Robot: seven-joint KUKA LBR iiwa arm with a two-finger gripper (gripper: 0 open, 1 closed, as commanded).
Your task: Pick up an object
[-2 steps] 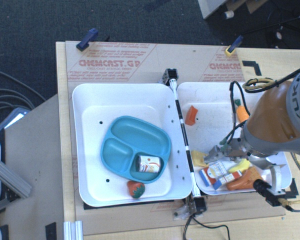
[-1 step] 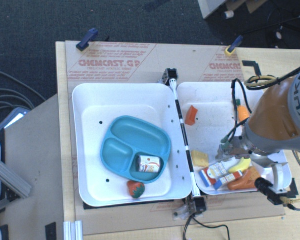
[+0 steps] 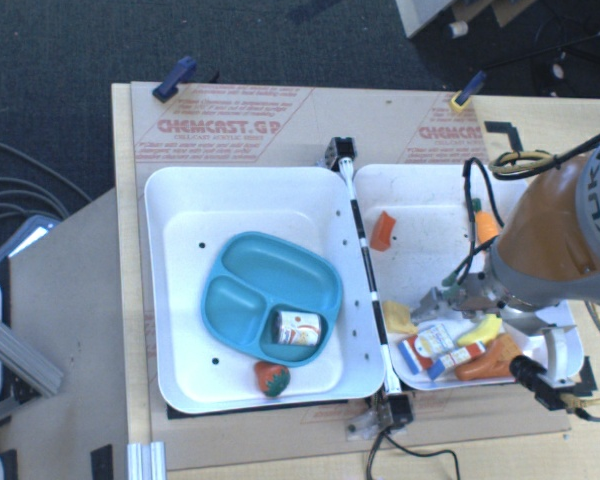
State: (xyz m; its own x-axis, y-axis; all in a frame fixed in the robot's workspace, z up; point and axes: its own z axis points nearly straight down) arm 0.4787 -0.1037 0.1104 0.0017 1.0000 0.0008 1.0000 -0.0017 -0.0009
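Claw [image 3: 450, 303] above two bins' [image 3: 170, 268] clutter

A bright blue tray [image 3: 270, 293] in a white bin [image 3: 180, 268], an orange block [image 3: 383, 231], a red strawberry [image 3: 272, 377]

You have one fixed camera, mounted above the bench [image 3: 230, 118] and looking down at a slant. It takes in both white bins, the left bin [image 3: 170, 268] and the right bin [image 3: 420, 183], from moderate distance. The arm [image 3: 555, 233] enters from your right.
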